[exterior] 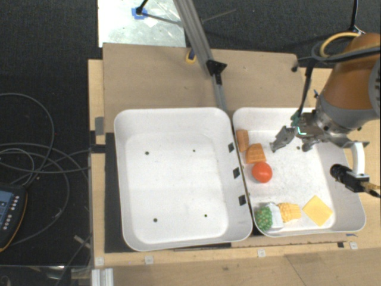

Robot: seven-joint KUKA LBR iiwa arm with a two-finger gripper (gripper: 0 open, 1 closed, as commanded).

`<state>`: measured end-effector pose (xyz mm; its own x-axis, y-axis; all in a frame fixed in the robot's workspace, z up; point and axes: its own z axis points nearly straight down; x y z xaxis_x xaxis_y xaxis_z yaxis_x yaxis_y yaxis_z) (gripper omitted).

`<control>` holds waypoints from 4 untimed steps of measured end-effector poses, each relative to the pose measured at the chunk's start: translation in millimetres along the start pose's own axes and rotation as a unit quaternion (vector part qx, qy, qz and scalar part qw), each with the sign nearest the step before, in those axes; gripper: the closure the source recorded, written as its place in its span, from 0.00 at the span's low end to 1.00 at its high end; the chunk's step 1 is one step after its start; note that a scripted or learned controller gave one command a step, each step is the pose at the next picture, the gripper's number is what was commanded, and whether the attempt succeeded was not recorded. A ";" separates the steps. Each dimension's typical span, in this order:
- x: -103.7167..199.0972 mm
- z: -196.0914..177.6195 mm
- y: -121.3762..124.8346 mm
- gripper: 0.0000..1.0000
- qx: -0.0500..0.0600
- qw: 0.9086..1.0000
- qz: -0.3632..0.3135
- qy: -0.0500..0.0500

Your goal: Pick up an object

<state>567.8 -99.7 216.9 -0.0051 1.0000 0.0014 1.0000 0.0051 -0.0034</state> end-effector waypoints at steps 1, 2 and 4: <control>-0.4 -2.3 0.8 0.00 -0.002 1.000 0.001 0.000; -4.2 40.0 -0.4 0.00 0.000 1.000 0.002 -0.001; -1.5 128.6 -6.1 0.00 0.000 1.000 0.002 0.000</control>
<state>561.3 -101.0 88.3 -0.0005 1.0000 0.0011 1.0000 0.0005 -0.0037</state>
